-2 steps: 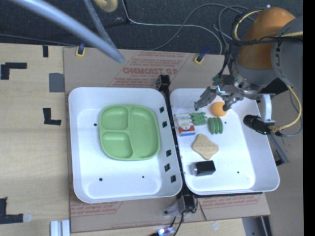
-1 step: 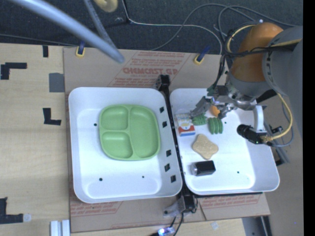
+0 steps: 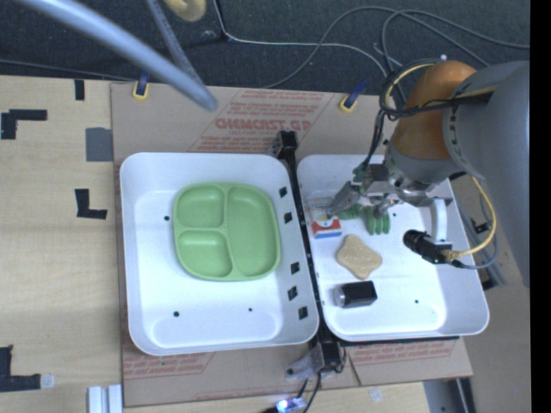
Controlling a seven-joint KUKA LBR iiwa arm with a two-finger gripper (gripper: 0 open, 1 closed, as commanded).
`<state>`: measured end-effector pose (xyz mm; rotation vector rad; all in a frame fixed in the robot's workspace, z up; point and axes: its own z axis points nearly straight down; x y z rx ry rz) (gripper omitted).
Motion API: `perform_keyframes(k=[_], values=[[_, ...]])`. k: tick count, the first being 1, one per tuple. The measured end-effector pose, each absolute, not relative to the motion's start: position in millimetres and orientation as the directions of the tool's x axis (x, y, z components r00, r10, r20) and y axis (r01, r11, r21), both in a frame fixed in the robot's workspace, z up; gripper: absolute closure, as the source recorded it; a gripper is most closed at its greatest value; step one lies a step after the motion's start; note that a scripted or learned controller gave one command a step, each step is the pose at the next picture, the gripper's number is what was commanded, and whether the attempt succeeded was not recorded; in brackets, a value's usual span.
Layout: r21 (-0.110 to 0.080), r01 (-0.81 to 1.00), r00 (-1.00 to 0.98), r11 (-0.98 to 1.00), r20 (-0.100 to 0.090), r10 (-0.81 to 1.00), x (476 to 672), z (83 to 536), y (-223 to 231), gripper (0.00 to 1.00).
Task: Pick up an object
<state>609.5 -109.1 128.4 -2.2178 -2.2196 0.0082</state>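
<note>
while gripper (image 3: 372, 198) hovers just above green object (image 3: 376, 223) | finger state: cannot tell | green object looks small, light, stiff; grasp across middle

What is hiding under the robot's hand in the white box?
Under the gripper in the right bin, a green thing and a red, white and blue thing poke out. Their remaining parts are covered.

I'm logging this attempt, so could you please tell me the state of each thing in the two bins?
green divided plate: flat in the left bin, nothing on it
tan sponge-like piece: lying loose in the right bin
black block: lying loose
red, white and blue item: lying by the divider
green item: under the pincer
</note>
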Motion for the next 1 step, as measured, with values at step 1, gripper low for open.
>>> perform_keyframes(k=[1], values=[[-0.002,1.000,-0.003,0.003,-0.001,1.000,610.9,141.3,-108.1,1.00]])
